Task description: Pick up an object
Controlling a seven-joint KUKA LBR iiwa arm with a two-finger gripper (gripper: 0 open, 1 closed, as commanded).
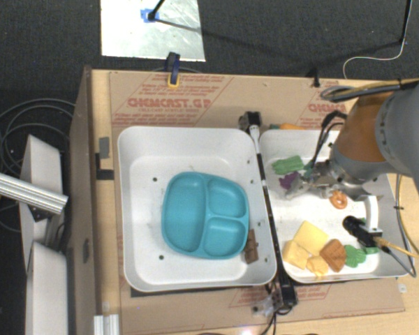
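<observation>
Bench surface: we see brown cardboard [167, 103] printed with red lettering, flat and matte, under both bins.
Left bin [136, 187]: smooth white plastic, shallow, with rounded corners and a raised rim.
Left bin contents: a teal plate [202, 215], glossy and rounded, moulded into three compartments. A small dark brown piece [251, 246] lies just beside its right edge, against the bin's right wall.
Right bin [297, 211]: the same white plastic and shallow shape, set touching the left bin along a shared dark divider.
Right bin contents, far half: a flat green piece [288, 165] with a lumpy outline, and just below it a small purple piece [290, 182] that we cannot make out in detail. An orange ring [339, 200] lies further right.
Right bin contents, near half: a pale yellow wedge [311, 238] with flat faces, a rough brown lump [333, 255] touching it, and a small green thing [355, 255] just right of the lump.
Arm [405, 131]: smooth grey casing with an orange band [359, 131], reaching over the right bin.
Gripper [314, 179]: low over the far half of the right bin, metallic and cluttered with cables.
Gripper state: we cannot tell whether it is released or clenched, and we see nothing held in it.
Task's thing: the purple piece is nearest, just left of the gripper, small, dark violet and irregular. Whether the two touch we cannot tell.
</observation>
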